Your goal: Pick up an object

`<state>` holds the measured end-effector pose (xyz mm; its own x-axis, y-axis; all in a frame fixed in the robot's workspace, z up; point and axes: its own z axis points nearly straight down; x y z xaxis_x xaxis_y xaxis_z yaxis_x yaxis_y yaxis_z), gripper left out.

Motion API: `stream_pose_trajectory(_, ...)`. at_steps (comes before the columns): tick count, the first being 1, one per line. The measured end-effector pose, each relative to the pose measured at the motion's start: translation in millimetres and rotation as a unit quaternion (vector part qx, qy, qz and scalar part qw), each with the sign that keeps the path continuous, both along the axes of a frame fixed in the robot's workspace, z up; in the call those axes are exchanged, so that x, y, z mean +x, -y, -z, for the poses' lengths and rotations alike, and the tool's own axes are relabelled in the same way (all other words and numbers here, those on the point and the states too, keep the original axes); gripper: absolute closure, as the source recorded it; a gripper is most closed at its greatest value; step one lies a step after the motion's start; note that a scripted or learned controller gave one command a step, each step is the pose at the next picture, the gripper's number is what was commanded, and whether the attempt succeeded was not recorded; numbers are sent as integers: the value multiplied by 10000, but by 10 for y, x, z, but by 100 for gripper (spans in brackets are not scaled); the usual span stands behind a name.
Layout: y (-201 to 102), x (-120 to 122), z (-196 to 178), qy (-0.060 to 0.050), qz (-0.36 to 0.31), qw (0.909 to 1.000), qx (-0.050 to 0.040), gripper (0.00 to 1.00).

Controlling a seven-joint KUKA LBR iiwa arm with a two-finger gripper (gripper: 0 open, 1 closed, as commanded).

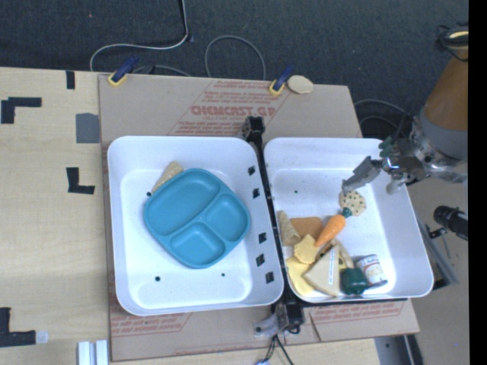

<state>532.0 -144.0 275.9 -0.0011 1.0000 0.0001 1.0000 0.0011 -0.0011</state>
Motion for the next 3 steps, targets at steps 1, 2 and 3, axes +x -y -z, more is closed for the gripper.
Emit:
stream_pose_trajectory(1,273,210,1944,48,18,10000,-21,0)
stream_pose_trajectory(2,261,224,1772,50,3,10000,-5,100)
stream_pose_trajectory(3,-683,337,861,42,-48,10000,10,100)
